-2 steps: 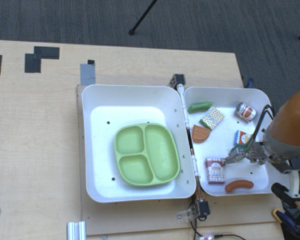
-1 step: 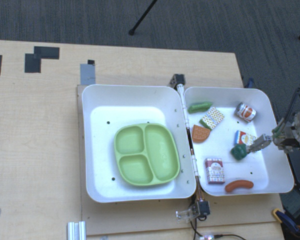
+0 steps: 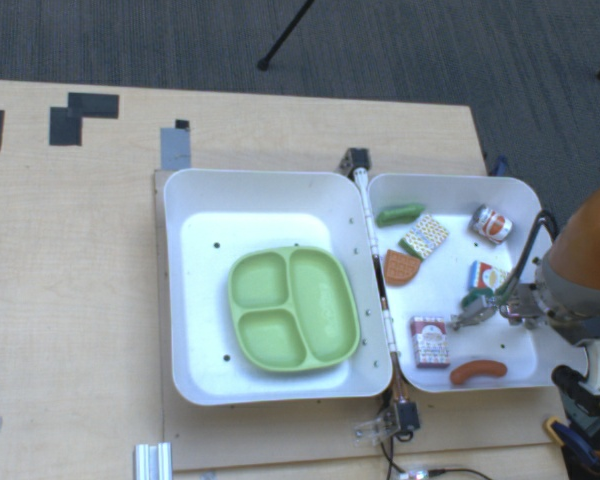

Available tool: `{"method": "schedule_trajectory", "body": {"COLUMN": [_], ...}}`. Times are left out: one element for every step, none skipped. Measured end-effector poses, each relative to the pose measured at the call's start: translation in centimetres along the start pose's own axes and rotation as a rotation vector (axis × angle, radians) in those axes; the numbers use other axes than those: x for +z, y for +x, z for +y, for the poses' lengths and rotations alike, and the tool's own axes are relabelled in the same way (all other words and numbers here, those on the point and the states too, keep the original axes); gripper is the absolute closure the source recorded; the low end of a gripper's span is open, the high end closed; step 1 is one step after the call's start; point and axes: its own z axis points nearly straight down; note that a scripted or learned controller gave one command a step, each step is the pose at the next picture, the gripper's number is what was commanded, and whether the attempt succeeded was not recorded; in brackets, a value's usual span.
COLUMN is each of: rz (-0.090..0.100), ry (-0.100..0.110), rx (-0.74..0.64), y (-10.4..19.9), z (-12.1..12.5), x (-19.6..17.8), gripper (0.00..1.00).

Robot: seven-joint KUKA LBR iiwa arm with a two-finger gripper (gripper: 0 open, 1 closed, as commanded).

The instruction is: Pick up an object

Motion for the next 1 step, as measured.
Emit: {"method": "schedule_trajectory", "body": {"rz": [-0.001], "ry": [-0.006], "rx": [-0.001], "y": [0.02], "z": [0.21], "x": [-1.19], "gripper": [1.00]}}
